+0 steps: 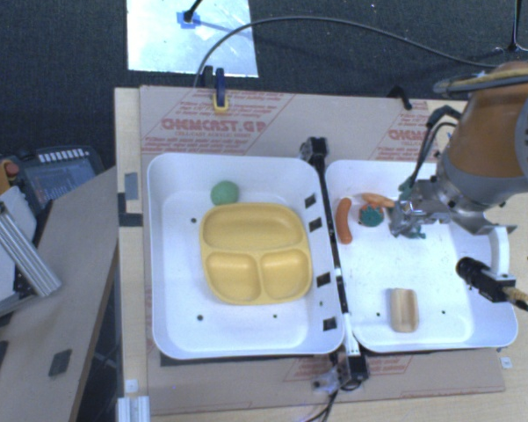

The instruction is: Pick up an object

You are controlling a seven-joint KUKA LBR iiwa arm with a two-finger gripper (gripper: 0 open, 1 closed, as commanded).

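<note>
The gripper point(408, 224), its state impossible to tell, hovers near the teal ball point(371, 217), probably light, slippery; grip across its middle.

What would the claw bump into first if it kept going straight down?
Probably just the bare white floor of the right bin. The claw sits right of the teal ball, though depth is hard to judge from this slant.

A robotics lab: two white bins point(171, 236) on a cardboard-topped bench point(272, 117), loose cables point(334, 25), aluminium framing point(18, 244), a control pendant point(48, 174), dark carpet point(53, 60) beneath.
</note>
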